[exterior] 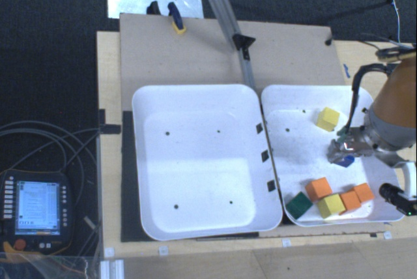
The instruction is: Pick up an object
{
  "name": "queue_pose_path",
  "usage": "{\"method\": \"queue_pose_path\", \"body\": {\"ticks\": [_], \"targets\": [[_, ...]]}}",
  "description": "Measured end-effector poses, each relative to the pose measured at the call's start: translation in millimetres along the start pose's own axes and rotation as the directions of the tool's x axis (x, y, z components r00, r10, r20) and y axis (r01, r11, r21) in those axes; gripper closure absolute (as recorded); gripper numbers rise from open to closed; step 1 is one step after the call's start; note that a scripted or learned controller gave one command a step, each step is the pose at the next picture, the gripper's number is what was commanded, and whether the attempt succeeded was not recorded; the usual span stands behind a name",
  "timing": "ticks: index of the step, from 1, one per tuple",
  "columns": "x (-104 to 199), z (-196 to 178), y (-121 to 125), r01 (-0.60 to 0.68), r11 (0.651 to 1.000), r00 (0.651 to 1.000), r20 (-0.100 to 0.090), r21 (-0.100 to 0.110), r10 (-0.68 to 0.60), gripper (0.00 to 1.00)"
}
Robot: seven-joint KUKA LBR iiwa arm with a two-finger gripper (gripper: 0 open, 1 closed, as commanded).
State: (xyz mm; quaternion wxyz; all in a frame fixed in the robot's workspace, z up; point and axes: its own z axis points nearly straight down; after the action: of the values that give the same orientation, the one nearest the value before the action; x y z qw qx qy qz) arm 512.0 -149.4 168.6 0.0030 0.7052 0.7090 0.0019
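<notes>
A cluster of blocks, a green one [299, 205], a yellow one [331, 205] and orange ones [318, 188], is seen at the near edge of the right bin [287, 108]. The gripper [341, 152] is lowered just above that cluster, over a blue object [346, 161] directly beneath it, so little more than a short descent is judged needed. Whether anything is grasped cannot be told.

The arm [396, 102] enters from the right edge of the frame, at mid-height. Its broad orange band fills the right margin, with grey casing just below it. A dark cable loops up and over from the wrist on the band's left side. The gripper [341, 150] hangs at the lower left of the band, a small metallic-grey cluster pointing down and toward frame left, right of centre.
</notes>
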Motion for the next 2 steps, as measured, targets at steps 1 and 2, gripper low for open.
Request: {"method": "queue_pose_path", "body": {"ticks": [1, 2], "targets": [[3, -64, 5, 0.001, 1.0, 1.0, 0.001, -0.003, -0.001, 1.0], [3, -77, 6, 0.0, 1.0, 1.0, -0.001, 0.003, 0.0, 1.0]]}}
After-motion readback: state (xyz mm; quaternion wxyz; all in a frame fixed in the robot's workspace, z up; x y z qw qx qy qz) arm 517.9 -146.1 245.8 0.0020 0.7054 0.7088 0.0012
